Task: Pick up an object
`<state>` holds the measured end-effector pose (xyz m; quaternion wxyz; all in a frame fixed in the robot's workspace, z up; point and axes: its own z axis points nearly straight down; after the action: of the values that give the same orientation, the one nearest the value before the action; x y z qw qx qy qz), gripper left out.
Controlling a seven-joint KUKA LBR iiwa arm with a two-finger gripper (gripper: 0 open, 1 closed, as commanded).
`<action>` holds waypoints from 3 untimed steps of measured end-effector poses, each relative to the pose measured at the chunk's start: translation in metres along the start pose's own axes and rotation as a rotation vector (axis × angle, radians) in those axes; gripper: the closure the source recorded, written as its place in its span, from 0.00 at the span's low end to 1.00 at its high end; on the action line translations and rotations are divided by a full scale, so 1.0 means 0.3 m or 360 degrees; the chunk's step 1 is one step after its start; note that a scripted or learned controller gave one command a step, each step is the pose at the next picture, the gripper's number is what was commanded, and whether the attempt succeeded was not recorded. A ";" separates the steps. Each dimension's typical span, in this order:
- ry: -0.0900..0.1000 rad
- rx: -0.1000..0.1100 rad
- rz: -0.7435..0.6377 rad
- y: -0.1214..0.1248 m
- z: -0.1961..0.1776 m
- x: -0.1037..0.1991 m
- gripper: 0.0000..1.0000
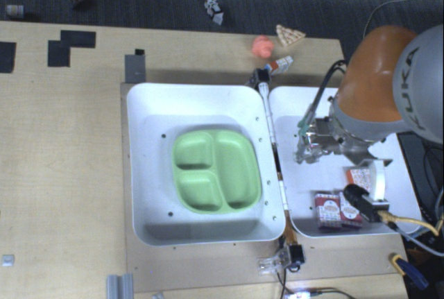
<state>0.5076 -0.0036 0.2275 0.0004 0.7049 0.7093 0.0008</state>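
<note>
Seen from above, the bench carries two shallow white bins: the left bin [144, 124] and the right bin [295, 107], whose inner rims touch down the middle. The left bin holds one pale green plastic tray [215, 169] with three compartments, lying flat at the centre with a bare white floor all round it. The right bin holds two small things, both toward its near right corner: one dark red packet with pale marks [328, 210], close to the near wall, and one red-and-white printed packet [359, 176] just behind it (partly under the arm's wrist, so its outline is unclear). The far and left parts of that bin's floor are bare.

Beyond the bins' far rims, one pink ball [262, 47] and one tan wedge-shaped toy [289, 35] lie on the wooden bench top, near each other.

The grey arm with its orange band [378, 79] reaches over the right bin. Its metal gripper [304, 152] is over the bin's left half, near the dividing rim and well apart from both packets. Whether it is released or clenched cannot be told, and nothing can be seen in its grasp.
</note>
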 end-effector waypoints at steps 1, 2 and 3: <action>0.0000 -0.0001 0.0001 0.180 0.116 0.056 1.00; 0.0000 0.0000 0.0000 -0.069 0.135 0.157 1.00; -0.0001 -0.0006 0.0005 -0.067 -0.359 -0.133 1.00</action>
<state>0.4876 -0.0437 0.3353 0.0019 0.7059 0.7083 0.0019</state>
